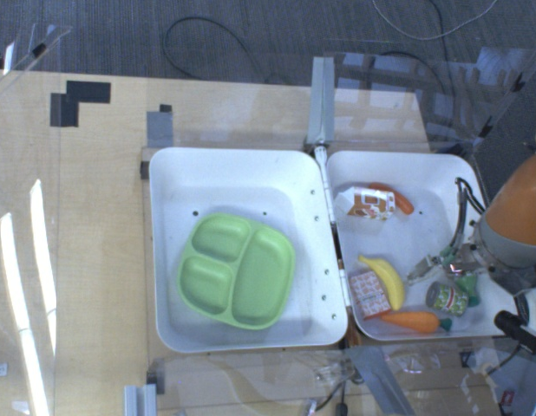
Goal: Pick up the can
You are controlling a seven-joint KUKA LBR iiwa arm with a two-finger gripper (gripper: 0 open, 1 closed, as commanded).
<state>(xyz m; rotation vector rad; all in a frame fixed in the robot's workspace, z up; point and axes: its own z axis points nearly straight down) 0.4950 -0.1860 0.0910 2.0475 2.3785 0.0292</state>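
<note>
Wooden desk [94, 232], two white bins. Can [447, 298] lies on its side in right bin [441, 167], beside carrot [411, 321]. Tool [443, 265] just above it; I cannot tell its opening. I judge can rigid, smooth, prone to rolling: grip across body.

The can [448, 297] is small, with a green label and a pale top. It lies in the right bin's near right corner, just beside the carrot's leafy end.
</note>
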